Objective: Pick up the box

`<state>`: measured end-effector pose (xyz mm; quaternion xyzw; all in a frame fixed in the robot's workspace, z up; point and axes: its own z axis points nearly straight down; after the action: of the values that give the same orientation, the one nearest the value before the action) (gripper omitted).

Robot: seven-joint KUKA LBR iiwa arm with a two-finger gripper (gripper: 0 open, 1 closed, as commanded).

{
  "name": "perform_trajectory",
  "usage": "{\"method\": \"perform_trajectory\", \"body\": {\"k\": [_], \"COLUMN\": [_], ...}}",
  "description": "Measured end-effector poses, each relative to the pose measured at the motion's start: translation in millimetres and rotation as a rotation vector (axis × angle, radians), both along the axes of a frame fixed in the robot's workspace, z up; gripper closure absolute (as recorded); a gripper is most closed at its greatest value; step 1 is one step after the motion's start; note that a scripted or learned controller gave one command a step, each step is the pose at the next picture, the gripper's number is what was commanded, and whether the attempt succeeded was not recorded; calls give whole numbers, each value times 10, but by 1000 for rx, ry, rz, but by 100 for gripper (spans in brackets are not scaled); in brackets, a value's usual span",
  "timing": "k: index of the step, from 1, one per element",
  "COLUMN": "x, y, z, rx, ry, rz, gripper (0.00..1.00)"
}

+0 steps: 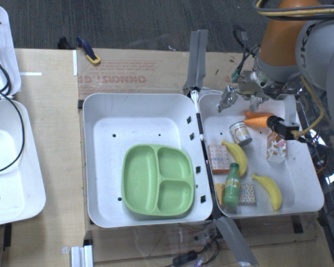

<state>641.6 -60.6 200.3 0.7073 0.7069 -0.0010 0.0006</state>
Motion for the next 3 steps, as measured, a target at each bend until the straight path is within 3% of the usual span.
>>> {"method": "perform_trajectory", "body": {"k": [1, 2, 3], "x": [-624, 11, 1], "y": [-336, -644, -652], "z": [-939, -1084, -990], "rx": [2, 1, 0], "ry": [3, -1, 5], "rz": [13, -125, -123], "gripper": [0, 0, 100]}}
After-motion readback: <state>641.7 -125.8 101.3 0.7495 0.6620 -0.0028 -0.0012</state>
